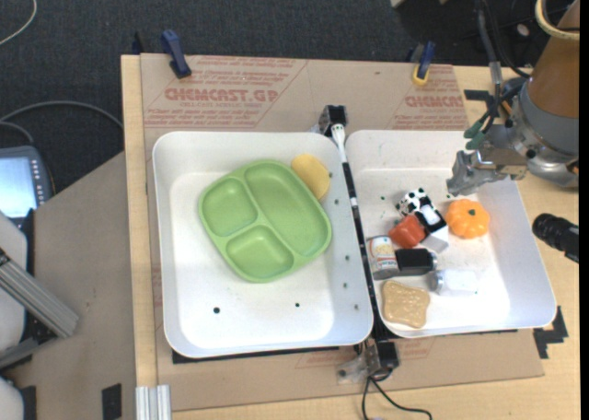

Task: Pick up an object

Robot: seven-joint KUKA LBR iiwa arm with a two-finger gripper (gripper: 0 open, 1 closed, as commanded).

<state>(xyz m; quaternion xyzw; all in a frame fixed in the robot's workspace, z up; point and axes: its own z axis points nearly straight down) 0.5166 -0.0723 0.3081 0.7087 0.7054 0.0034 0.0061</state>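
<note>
My gripper [460,179] hangs over the back right part of the right bin [515,308], just above and slightly left of a small orange pumpkin [468,219]. Nothing shows between it and the toys. Left of the pumpkin stand a black-and-white cow toy [419,204] and a red piece [408,230]. Nearer the front lie a small labelled can [380,248], a black block [414,260] and a slice of toast [406,304].
The left bin [184,317] holds a green divided plate [264,219] with a yellow lemon-like piece [312,173] at its back right corner. A black-edged divider [354,225] runs between the bins. Blue clamps [175,52] grip the bench's far edge.
</note>
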